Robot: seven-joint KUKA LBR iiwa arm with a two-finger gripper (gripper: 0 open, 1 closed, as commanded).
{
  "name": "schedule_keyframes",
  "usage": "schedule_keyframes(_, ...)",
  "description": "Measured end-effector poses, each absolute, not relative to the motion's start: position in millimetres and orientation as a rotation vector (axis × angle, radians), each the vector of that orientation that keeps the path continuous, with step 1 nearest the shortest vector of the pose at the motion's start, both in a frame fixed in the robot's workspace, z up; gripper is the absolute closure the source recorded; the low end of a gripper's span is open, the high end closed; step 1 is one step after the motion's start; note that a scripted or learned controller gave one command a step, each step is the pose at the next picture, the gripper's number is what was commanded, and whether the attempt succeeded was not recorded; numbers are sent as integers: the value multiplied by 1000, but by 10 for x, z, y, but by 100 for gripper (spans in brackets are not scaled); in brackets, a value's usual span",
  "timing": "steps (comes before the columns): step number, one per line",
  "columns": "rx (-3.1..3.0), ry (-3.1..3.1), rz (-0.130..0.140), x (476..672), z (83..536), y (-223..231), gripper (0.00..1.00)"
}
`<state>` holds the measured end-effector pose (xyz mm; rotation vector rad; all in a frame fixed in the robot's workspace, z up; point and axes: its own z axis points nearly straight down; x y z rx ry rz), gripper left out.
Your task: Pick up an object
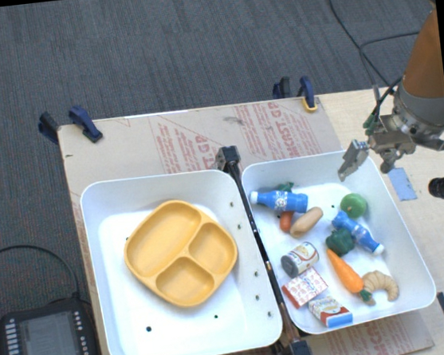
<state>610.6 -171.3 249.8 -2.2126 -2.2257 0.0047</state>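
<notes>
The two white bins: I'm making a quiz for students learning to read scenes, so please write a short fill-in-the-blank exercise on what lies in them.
1. The yellow divided plate lies in the ____ bin as the camera sees it.
2. The plate has ____ compartments.
3. The croissant lies right next to the ____ carrot.
4. The pincer hangs over the far rim of the ____ bin.

Missing words: left; three; orange; right
</notes>
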Motion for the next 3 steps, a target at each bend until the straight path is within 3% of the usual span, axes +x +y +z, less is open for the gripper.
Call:
schedule_keyframes(1, -2216, -2220, 5, 5760, 1002, -1633, 0)
schedule_keyframes(2, -2215, -2212, 7, 5765, 1074, -1641, 100)
schedule_keyframes(3, -2213, -2226, 3, 6150, 2472, -1050, 100)
